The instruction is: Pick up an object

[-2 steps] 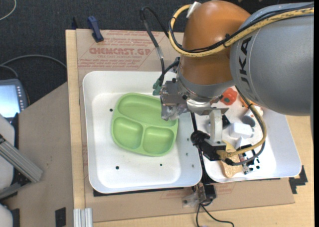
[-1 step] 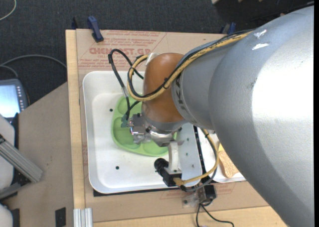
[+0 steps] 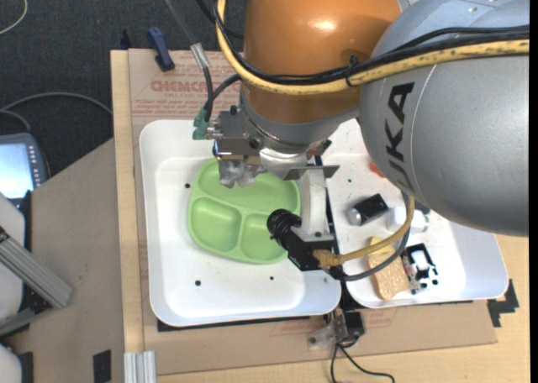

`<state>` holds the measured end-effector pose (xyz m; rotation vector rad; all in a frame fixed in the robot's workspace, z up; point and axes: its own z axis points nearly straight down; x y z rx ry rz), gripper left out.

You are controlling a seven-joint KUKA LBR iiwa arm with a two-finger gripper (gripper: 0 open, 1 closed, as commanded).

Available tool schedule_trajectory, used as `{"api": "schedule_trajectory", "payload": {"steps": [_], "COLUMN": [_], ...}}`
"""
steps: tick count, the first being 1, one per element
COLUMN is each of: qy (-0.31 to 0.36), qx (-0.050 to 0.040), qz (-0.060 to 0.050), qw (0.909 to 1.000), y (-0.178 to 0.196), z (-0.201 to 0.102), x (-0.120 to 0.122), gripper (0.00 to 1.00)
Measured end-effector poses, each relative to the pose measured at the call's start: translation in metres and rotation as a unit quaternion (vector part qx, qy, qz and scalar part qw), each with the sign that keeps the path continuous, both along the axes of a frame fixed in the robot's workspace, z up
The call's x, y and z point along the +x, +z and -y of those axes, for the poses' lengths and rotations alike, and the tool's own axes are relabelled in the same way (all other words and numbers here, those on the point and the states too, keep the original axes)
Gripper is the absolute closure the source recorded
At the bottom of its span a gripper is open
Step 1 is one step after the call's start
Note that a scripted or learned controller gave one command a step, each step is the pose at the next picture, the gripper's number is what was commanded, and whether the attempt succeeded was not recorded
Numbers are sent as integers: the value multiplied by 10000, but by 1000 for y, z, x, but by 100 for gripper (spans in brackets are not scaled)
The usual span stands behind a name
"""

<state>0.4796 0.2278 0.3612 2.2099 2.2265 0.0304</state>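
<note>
The grey arm (image 3: 458, 121), orange band (image 3: 311, 28) uppermost, looms over the bench (image 3: 126, 230) and hides much of the right bin (image 3: 479, 285). Beneath it the gripper (image 3: 234, 170) is down at the far rim of a green divided plate (image 3: 227, 226), which lies flat in the left bin (image 3: 168, 289): nothing lifted yet. Whether the gripper is open or clamped cannot be told. A black block (image 3: 368, 207) lies in the right bin.

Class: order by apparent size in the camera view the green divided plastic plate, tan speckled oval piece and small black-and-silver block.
1. Green divided plastic plate.
2. Tan speckled oval piece and small black-and-silver block: too alike to rank.
</note>
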Motion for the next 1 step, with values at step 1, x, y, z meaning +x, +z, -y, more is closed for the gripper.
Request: {"api": "schedule_trajectory", "payload": {"steps": [1], "qy": [-26], "qx": [-3], "qz": [11], "qw": [10000], "y": [161], "z": [4], "x": [0], "gripper": [100]}}
